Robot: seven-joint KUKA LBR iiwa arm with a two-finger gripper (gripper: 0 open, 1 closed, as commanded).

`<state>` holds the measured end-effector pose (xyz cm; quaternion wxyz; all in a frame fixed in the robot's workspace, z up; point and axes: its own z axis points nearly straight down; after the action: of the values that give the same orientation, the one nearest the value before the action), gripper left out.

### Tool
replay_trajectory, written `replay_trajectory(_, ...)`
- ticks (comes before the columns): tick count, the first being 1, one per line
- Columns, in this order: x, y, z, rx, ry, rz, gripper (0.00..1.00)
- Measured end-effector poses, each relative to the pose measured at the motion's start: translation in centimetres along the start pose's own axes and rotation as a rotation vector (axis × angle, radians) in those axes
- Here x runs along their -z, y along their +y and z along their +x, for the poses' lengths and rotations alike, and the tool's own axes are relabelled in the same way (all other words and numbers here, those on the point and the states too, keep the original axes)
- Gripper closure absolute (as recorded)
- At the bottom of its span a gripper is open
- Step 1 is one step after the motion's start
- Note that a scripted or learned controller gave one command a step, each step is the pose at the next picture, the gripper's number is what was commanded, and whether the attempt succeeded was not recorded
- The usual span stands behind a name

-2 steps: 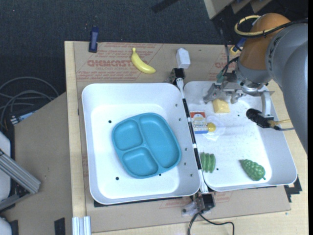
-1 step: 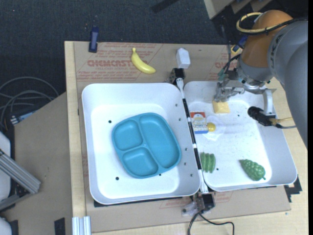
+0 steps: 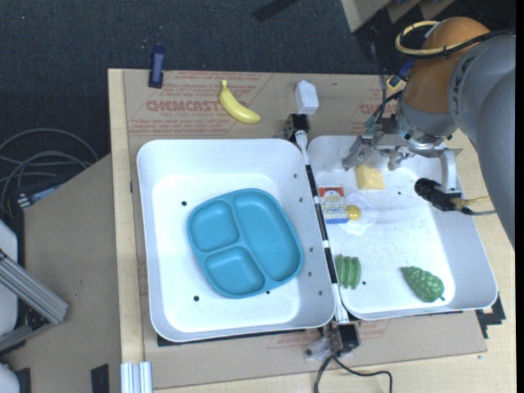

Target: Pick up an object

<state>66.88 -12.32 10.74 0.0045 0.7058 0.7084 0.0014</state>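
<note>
Two shallow white plastic bins sit side by side on the cardboard-topped desk (image 3: 188, 97); the left bin (image 3: 164, 178) carries a blue three-compartment plastic tray (image 3: 243, 241), and the right bin (image 3: 458, 252) carries the graspable items. Near its far end lies a pale yellow block (image 3: 370, 178); beside the dividing wall lie a small red-and-white packet (image 3: 331, 195) and a blue-and-white carton with a yellow end (image 3: 339, 212); towards the near edge lie a green ribbed vegetable-shaped toy (image 3: 349, 271) and a green knobbly leaf-shaped toy (image 3: 423, 283). Outside the bins, a yellow toy banana (image 3: 237, 105) rests on the desk. The grey arm with its orange band (image 3: 438, 64) reaches in from the right; the end effector (image 3: 377, 150) hangs low over the far end of the right bin, just above the pale yellow block, with fingers apart and nothing between them. Step in hand, as judged: the approach, with the block as likely target; no object is yet lifted. Next move calls for a straight descent so that the fingers straddle the block, then closure and a vertical lift; the nearby packet and the bin's far wall leave little room for sideways error.
</note>
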Motion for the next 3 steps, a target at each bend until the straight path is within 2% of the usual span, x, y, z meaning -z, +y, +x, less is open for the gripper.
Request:
replay_trajectory(1, -2.3, -0.3, 0.0, -0.002, 0.005, 0.011, 0.00)
replay_trajectory(2, -0.9, 0.0, 0.0, -0.001, 0.003, 0.000, 1.00)
replay_trajectory(3, -1.1, -0.1, 0.0, -0.001, 0.003, 0.005, 0.00)
